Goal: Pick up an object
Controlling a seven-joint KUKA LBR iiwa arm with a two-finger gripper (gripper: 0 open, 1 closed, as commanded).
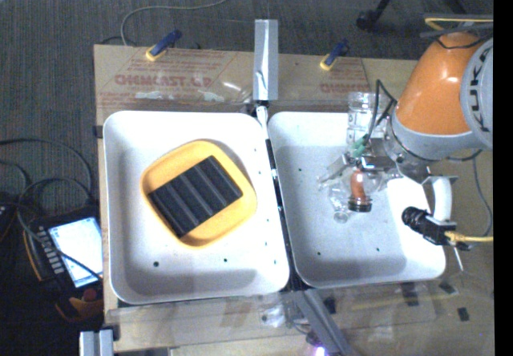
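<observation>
The claw [358, 174] hung low inside the right bin [313, 250], and we could not tell whether it was released or clenched, since its tip blurred into a clear, glassy-looking object with a reddish part [360, 190] directly beneath it. That object, our likeliest target, lay just right of the bin's centre. We judged that a transparent, probably slick piece could slip or tip away if the claw came down off-centre. Left of the right bin, the left bin [128, 266] held a yellow tray with a black ribbed insert [199, 192], well apart from the claw. Nothing else crowded the target; only the bin's walls limited the approach across the surface [160, 82].
</observation>
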